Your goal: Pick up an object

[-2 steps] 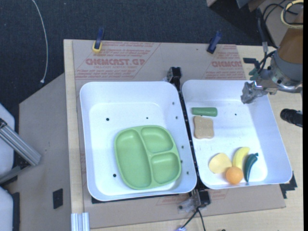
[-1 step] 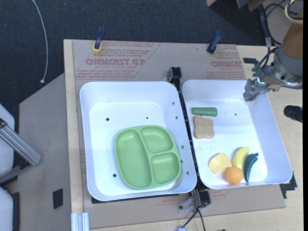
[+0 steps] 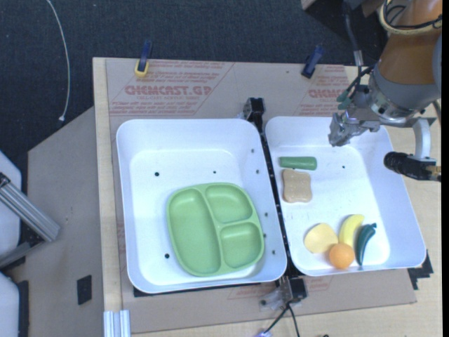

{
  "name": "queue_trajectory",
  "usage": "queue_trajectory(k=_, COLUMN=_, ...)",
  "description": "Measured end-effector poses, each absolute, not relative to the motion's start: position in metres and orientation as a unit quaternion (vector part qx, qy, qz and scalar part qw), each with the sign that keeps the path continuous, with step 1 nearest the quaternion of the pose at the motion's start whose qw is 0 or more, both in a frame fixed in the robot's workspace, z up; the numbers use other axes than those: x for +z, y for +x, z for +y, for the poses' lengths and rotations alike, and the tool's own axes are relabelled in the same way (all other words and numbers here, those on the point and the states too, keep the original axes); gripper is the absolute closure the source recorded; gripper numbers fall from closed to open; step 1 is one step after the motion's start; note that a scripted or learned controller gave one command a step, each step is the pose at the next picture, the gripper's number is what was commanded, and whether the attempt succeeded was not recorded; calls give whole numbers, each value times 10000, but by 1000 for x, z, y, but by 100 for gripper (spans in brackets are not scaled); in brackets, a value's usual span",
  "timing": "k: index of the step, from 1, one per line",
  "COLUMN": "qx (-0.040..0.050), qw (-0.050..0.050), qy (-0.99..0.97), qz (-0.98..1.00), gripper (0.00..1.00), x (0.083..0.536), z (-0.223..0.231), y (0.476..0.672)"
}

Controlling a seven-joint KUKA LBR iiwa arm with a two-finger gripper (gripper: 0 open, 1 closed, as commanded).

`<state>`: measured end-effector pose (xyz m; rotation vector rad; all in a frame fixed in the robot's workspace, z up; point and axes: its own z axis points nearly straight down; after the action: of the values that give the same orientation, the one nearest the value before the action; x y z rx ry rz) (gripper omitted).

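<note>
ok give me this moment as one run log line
phase: approach | gripper: above right bin far end, nothing visibly held | nearest item: green stick | left bin: green divided plate

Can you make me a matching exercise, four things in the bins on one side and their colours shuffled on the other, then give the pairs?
Things:
1. divided plate in the left bin
2. ball
3. slice of bread
4. banana

Colours:
A. tan
B. yellow
C. light green
D. orange

Pairs: 1-C, 2-D, 3-A, 4-B
</note>
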<state>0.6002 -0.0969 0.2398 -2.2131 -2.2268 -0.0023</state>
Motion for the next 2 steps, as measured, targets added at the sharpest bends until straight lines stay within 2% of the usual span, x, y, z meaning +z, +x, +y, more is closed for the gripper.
queue_trajectory(k=2, qx=2, qw=13, qy=-7051, qz=-7091, gripper=100, x=236, z=12, y=612)
